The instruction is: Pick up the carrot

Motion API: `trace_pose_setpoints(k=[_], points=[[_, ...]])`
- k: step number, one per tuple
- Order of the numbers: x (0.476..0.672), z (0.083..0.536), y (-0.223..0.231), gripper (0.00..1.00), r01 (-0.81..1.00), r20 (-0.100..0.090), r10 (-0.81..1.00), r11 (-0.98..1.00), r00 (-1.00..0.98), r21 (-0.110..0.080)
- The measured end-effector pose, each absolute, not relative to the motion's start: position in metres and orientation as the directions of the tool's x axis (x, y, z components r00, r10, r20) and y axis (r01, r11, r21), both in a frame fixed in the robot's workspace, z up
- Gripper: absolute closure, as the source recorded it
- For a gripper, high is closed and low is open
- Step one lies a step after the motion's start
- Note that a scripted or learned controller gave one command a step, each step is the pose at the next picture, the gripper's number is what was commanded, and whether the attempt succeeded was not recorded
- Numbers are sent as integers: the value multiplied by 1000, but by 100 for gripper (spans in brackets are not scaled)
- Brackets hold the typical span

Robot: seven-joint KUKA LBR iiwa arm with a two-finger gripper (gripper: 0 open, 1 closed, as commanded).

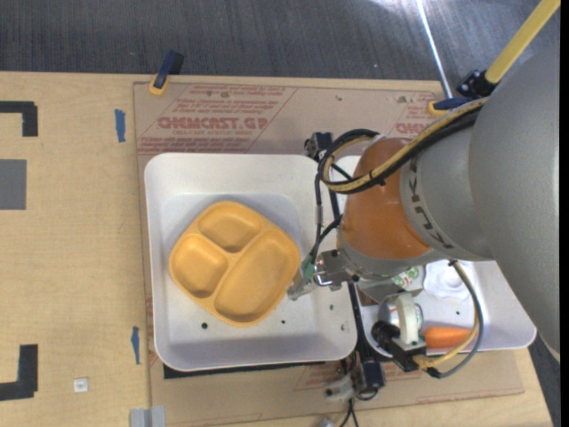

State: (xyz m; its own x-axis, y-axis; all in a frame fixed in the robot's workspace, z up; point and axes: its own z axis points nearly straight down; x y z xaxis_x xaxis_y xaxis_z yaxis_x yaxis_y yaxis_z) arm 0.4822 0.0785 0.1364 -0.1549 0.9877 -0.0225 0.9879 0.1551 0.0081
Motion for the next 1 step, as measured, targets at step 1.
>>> trace_pose_setpoints(k=[1], points=[[546, 133, 83, 0, 999, -19, 1000, -6, 6, -40]])
